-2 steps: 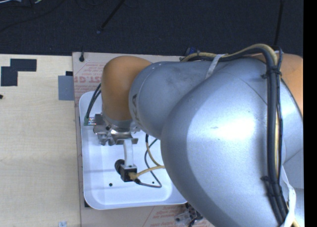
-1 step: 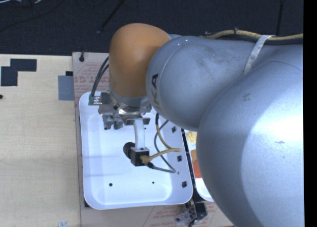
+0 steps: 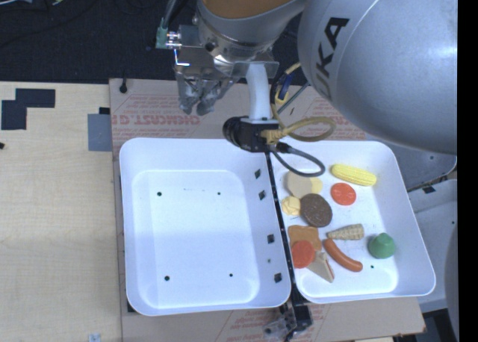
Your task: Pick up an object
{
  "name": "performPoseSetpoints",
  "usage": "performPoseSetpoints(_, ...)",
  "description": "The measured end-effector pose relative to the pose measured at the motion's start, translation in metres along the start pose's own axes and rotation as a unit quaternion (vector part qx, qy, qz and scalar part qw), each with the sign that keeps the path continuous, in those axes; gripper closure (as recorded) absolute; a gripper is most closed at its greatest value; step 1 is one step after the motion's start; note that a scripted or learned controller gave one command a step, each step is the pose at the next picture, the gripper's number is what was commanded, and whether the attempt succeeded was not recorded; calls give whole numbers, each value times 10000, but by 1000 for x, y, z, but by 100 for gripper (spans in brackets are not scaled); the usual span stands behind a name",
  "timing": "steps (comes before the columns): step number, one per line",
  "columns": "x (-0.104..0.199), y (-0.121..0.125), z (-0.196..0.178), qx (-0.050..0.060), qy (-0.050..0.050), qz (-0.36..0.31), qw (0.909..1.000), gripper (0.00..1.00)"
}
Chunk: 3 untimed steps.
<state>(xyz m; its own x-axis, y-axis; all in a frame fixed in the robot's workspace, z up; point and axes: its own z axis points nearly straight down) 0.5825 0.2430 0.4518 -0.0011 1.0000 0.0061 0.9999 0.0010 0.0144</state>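
The pale wooden surface (image 3: pixel 52 206) carries two white bins (image 3: pixel 190 161) on cardboard with mirrored red print; "KUKA" marks the arm (image 3: pixel 373 42). The tool (image 3: pixel 200 94) hangs empty, its opening unclear.

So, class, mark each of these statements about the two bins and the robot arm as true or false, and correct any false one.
1. The toy foods lie in the right bin. True.
2. The corn cob lies in the left bin. False: it lies in the right bin, near its far edge.
3. The gripper hangs beyond the far edge of the bins. True.
4. The green ball sits between the gripper's fingers. False: it rests in the right bin.
5. The sausage lies next to the green ball. True.
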Motion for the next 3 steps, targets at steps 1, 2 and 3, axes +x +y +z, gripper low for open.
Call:
performPoseSetpoints(1,2,-4,-92,37,-14,-11,10000,100)
performPoseSetpoints(2,0,-43,-69,105,-40,4,9999,100)
performPoseSetpoints(3,-103,-76,-39,105,-48,53,9999,100)
